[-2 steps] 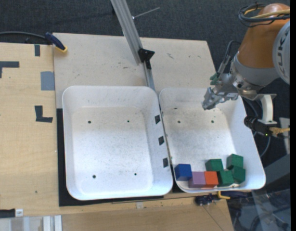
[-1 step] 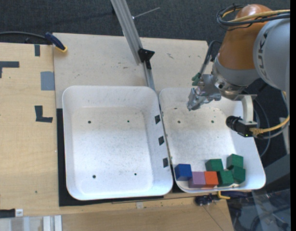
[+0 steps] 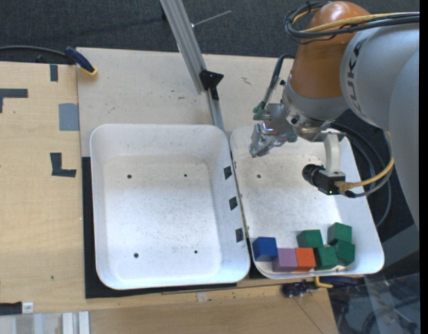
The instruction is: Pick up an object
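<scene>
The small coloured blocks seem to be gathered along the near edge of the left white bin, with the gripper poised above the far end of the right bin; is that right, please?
Not quite: the small coloured blocks lie along the near edge of the right white bin, not the left one. The gripper is above the right bin's far end, as the camera view shows.

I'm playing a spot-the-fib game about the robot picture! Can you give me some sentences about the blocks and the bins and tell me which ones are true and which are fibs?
1. All the blocks lie in the right bin. True.
2. The blue block sits in the middle of the left bin. False: it is in the right bin, at its near left corner.
3. The orange block is right beside the purple block. True.
4. The gripper is holding a green block. False: the gripper is over the far end of the right bin, well apart from the blocks.
5. There are several green blocks. True.
</scene>
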`<action>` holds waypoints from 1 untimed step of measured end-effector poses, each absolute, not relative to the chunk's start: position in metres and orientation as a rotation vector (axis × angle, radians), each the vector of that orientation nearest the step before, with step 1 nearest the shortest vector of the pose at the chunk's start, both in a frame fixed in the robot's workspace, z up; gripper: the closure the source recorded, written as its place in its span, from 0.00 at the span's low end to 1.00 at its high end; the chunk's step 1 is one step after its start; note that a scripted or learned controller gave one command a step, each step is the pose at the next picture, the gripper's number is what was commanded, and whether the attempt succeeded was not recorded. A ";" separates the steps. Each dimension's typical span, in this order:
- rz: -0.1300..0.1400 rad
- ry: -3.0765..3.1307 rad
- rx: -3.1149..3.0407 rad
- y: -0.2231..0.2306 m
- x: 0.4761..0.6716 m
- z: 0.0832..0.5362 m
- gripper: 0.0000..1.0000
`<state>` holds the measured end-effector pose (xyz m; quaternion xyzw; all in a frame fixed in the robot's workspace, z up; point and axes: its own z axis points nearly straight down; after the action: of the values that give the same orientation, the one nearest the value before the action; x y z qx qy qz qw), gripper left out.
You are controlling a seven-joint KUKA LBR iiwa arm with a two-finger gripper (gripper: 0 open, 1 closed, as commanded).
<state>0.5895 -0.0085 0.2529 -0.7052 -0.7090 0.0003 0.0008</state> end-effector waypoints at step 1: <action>0.000 -2.229 -2.213 0.047 0.598 0.256 1.00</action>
<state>0.5985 0.0468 0.2562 -0.7046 -0.7096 -0.0001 0.0005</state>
